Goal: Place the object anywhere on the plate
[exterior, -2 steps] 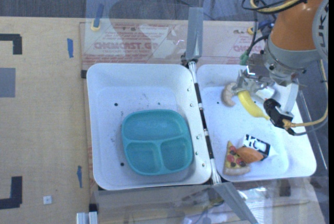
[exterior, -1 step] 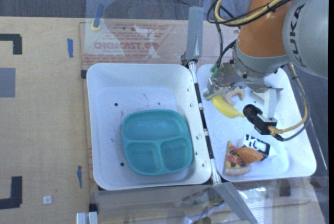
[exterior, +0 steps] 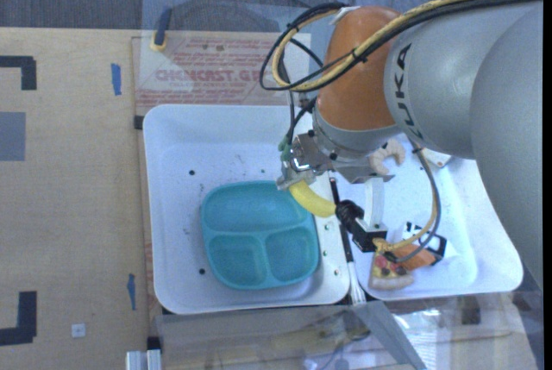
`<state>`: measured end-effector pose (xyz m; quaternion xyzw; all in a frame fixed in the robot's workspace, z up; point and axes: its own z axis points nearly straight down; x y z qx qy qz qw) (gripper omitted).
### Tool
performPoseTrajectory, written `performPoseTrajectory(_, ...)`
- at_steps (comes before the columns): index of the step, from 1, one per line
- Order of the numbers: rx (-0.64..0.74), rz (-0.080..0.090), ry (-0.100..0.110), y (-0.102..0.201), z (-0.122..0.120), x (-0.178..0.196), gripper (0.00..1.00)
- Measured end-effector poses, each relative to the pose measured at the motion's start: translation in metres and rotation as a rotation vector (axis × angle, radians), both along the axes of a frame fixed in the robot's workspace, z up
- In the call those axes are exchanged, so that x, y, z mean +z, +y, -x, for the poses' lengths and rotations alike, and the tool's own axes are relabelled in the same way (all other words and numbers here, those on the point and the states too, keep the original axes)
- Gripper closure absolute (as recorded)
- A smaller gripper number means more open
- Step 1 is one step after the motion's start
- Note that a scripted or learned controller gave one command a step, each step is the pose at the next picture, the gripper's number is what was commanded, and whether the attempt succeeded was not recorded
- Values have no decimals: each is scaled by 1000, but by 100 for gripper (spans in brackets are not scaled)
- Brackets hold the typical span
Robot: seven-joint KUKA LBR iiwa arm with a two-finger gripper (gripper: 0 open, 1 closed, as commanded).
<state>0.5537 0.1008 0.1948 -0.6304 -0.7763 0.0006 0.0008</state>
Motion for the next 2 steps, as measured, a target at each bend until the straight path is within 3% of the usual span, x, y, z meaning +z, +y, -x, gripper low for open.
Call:
performPoseTrajectory(1,59,0,1,59,25,6,100)
performPoseTrajectory(2,58,0,1,58,25,6,0)
